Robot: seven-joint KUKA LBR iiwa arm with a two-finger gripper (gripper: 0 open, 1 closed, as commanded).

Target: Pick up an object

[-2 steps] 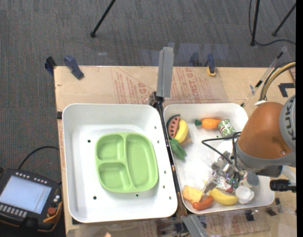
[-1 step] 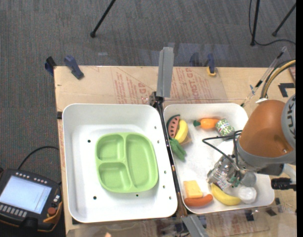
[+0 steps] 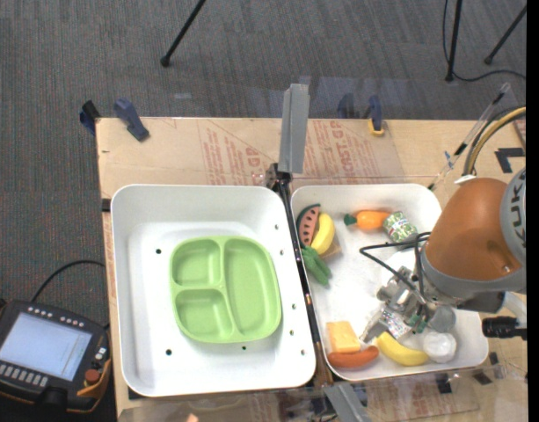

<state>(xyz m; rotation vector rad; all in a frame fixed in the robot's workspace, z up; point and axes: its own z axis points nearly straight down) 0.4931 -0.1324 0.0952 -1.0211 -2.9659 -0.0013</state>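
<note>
The robot's gripper (image 3: 394,315) hangs low in the right white bin (image 3: 427,193), just above a yellow toy banana (image 3: 401,350) (finger state: I cannot tell). Nothing looks lifted yet; the pick remains undone.

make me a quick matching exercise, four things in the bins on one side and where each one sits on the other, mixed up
Things:
1. green divided plate
2. carrot
3. watermelon slice
4. gripper

Places:
A. right bin, far end
B. middle of the left bin
C. right bin, near end, above a banana
D. right bin, by the divider between bins

Pairs: 1-B, 2-A, 3-D, 4-C
</note>
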